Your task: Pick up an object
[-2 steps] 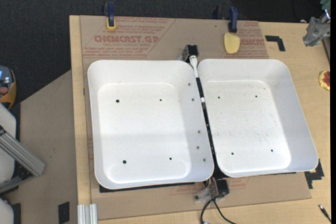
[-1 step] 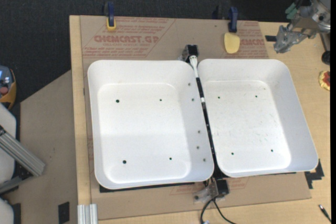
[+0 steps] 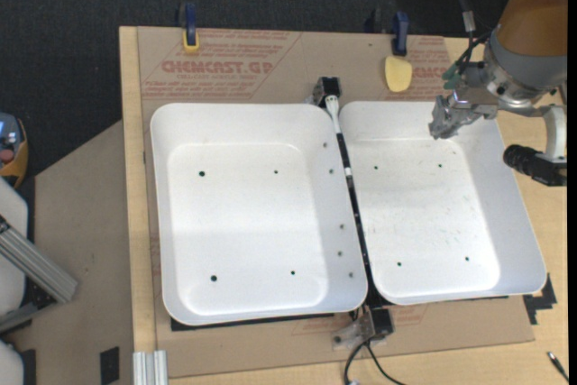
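**Gripper poised over the right bin's far corner**

The gripper (image 3: 448, 119) is seen above the far right corner of the right bin (image 3: 505, 279), hung from the grey arm (image 3: 527, 59) with its orange band. Whether it is apart or together cannot be told. A pale yellow object (image 3: 398, 73) is seen lying on the cardboard board (image 3: 225, 59), just beyond the right bin's far rim, below a blue clamp (image 3: 400, 30). The left bin (image 3: 171, 194) is set beside the right one.
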`<state>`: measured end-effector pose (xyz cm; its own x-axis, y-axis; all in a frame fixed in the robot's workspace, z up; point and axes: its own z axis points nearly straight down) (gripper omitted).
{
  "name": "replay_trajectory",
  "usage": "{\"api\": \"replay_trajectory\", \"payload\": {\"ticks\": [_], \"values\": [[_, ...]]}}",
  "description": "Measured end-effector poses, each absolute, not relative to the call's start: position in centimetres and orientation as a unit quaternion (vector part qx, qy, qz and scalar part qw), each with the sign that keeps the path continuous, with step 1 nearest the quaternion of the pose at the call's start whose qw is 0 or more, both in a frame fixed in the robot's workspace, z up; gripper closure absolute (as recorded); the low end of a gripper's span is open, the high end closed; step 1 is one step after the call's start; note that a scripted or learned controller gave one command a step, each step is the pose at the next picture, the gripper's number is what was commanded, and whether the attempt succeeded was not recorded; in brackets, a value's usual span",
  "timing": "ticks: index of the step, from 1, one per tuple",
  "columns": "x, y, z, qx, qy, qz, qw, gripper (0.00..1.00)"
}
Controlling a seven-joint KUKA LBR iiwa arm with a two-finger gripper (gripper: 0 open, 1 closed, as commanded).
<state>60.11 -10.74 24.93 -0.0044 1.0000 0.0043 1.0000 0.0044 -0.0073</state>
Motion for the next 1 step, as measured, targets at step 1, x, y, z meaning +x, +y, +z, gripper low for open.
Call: {"api": "replay_trajectory", "payload": {"ticks": [1], "values": [[64.29,-4.32,21.55,-0.705,-0.71,-0.001,0.001,1.0]]}}
